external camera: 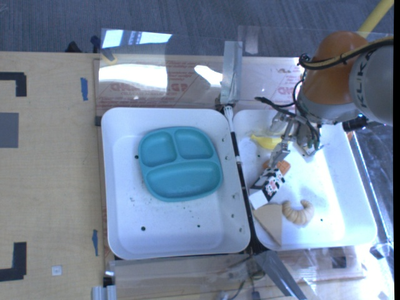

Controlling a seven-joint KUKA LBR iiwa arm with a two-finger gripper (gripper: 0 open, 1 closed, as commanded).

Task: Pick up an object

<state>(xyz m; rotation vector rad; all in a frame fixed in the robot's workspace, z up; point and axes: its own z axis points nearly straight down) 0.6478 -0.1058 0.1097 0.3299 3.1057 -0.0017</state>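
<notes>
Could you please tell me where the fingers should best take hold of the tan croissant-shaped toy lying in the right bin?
The tan croissant-shaped toy lies flat as an arch, ends pointing down-view, clear of the beige wedge beside it. Probably best: come straight down and pinch across the thick middle of the arch, where the body is narrow enough and open white bin floor flanks both sides.

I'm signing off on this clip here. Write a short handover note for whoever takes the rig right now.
Gripper: over the back of the right bin, finger state unreadable, nothing visibly held.
Things: yellow piece beside it; small black-and-white toy near the bin's left wall; croissant-shaped piece and tan wedge toward the front. Teal divided plate lies in the left bin.
Done: no pick visible. Left: grasp and lift one object.
</notes>
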